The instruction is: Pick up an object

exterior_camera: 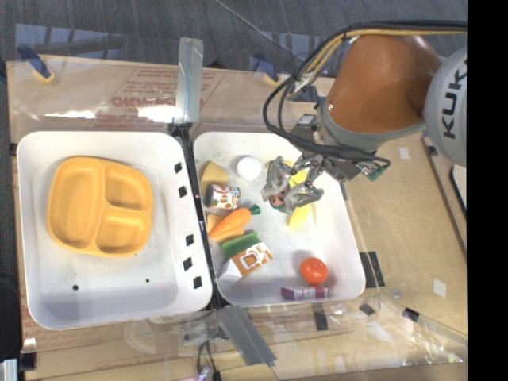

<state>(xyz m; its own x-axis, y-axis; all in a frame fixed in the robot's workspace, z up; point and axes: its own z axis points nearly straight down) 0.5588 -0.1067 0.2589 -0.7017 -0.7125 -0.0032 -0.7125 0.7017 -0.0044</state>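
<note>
Claw (290, 190) sits right of frame centre, directly over yellow piece (300, 211) in right bin (349, 236); piece's long axis unclear. You cannot tell claw's state.

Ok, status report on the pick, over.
Gripper low in right bin, over yellow item. Grasp unconfirmed. Carrot and tomato lie apart from it.
</note>
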